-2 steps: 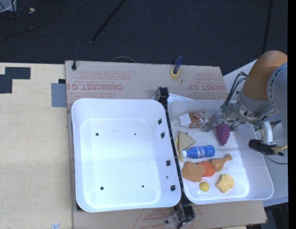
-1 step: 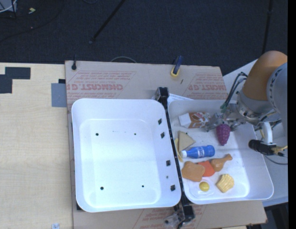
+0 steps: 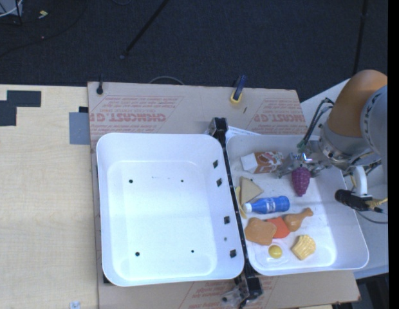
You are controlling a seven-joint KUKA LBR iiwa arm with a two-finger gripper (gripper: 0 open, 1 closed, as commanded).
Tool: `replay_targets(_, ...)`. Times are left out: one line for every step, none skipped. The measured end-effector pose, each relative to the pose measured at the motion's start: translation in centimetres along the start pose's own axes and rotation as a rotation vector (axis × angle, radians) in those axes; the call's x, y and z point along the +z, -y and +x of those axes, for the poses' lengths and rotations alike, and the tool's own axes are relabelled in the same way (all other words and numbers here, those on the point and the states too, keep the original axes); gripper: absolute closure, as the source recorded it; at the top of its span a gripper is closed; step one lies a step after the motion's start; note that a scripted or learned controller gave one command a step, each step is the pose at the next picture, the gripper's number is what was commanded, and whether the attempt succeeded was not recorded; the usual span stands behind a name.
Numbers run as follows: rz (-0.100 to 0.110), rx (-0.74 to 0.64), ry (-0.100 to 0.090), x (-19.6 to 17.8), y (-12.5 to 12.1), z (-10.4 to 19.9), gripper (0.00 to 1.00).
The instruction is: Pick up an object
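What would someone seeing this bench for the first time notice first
The eye goes first to the heap of bright toy food in the right bin: a blue bottle in the middle, purple grapes above it and an orange drumstick just below. Next comes the arm's orange band at the right edge, with the tool low over the grapes. The left bin is a wide white blank beside them.

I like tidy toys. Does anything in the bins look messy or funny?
A bit. The blue bottle lies on its side among toy food heaped in the right bin. The purple grapes hang right below the gripper.
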State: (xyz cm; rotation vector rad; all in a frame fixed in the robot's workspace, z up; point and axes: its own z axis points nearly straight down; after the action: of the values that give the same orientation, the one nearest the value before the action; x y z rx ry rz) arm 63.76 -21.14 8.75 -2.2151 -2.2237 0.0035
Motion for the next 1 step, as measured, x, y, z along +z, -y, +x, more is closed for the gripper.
replay_targets(0.011,-0.007,-0.003,0.1,-0.41,-0.07,0.0)
